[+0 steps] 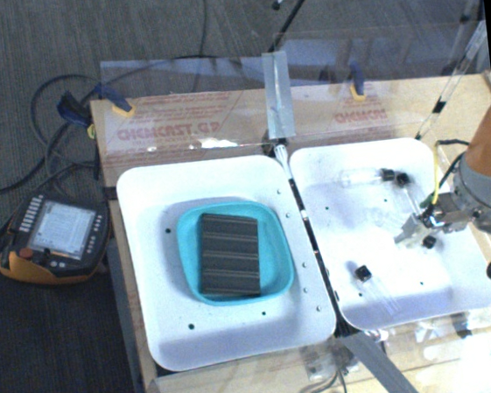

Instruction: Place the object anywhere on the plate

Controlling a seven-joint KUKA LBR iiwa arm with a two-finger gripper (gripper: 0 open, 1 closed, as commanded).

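Note:
A cyan plate lies in the middle of the left white bin. A dark grey ribbed rectangular block rests flat on the plate, within its rim. My gripper hangs low over the right side of the right white bin, far from the plate and the block. The arm's grey wrist and orange band come in from the right edge behind it. Nothing is seen held in the gripper.
In the right bin lie a small black piece and a clear tube with a black cap. A ridge divides the two bins. Cardboard backs the bench, and a pendant with cables lies on the floor at left.

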